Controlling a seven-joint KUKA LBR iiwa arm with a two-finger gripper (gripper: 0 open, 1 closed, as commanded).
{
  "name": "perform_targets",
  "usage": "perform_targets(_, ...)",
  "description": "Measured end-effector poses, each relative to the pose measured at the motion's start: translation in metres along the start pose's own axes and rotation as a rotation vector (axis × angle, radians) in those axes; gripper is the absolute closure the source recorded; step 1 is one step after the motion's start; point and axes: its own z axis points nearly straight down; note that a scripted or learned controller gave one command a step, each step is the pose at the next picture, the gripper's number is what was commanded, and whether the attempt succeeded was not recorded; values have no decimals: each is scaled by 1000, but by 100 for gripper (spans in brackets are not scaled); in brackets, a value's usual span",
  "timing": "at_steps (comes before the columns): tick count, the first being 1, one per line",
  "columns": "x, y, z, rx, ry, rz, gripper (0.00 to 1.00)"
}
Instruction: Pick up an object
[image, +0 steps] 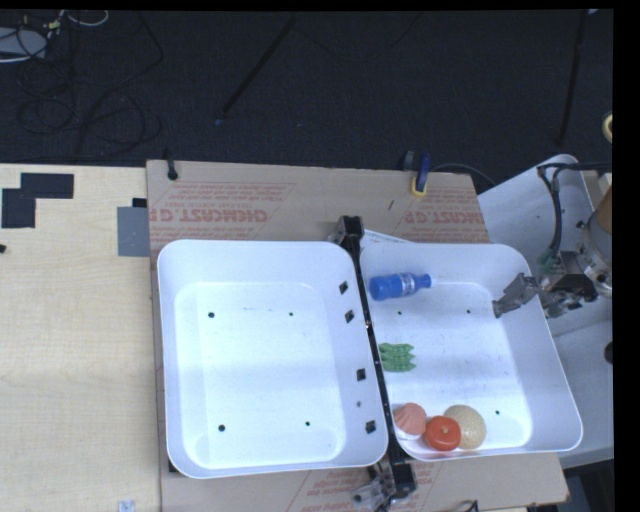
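In the right bin (540, 380) a blue bottle (400, 286) lies on its side near the far left corner. A small green ridged piece (396, 357) rests by the left wall. At the near left corner a pink piece (409, 418), a red round piece (442, 433) and a beige round piece (466, 425) sit close together. My gripper (516, 295) hangs over the bin's far right rim, well apart from every object, with nothing seen in it.
The left bin (170, 330) stands beside the right one, with a black clamped divider (365, 340) between them. Both rest on a cardboard sheet (260, 205). Cables run at the arm (575, 275) on the right.
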Motion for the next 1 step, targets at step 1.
perform_targets(1, -10, -51, 123, 12, 7, -2, 0)
